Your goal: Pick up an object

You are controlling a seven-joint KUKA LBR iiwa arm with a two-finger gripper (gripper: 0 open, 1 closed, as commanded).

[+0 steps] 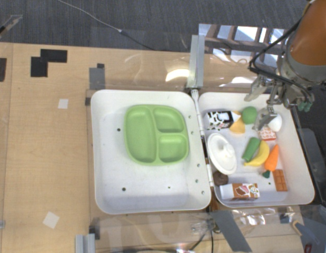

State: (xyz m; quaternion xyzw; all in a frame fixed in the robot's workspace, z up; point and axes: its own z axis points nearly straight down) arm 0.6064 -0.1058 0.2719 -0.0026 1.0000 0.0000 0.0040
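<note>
Over the right bin's (305, 186) far corner, the gripper (264, 108) hangs with jaws spread, gripping nothing. A green ball (249, 114) sits just left of it.

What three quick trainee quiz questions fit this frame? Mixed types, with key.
1. True or false: the green divided plate lies in the left bin.
2. Which lies nearest the gripper? A) milk carton B) white egg C) white lid
3. Fill in: the banana lies between the green pepper and the ____.

Key: 1 true; 2 B; 3 carrot.
</note>
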